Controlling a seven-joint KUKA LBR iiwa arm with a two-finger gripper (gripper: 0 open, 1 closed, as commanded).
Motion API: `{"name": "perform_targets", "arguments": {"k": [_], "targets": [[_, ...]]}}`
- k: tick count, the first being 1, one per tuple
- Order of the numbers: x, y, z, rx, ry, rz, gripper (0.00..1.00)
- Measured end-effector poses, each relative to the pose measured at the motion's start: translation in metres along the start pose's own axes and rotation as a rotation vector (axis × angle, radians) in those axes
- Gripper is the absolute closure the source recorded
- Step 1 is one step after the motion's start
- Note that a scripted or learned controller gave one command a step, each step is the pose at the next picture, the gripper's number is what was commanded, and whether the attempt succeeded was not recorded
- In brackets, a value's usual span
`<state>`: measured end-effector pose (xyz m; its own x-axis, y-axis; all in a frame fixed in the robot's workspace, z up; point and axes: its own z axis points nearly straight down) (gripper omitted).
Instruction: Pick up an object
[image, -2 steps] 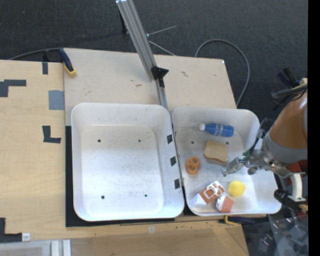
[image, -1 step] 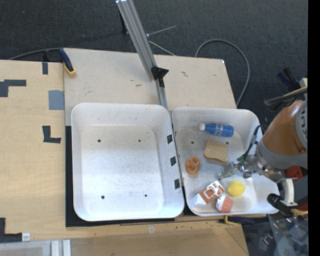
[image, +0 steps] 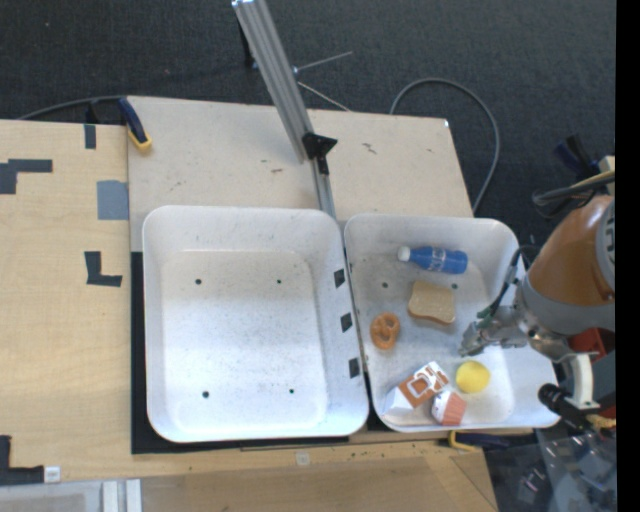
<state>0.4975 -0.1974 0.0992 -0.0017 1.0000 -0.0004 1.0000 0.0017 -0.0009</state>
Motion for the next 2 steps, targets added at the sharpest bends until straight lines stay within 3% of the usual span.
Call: {"name": "perform_targets", "arguments": {"k": [2], "targets": [[-0.006, 0.0, -0.085, -0.004, -0.001, 0.0, 1.0]]}}
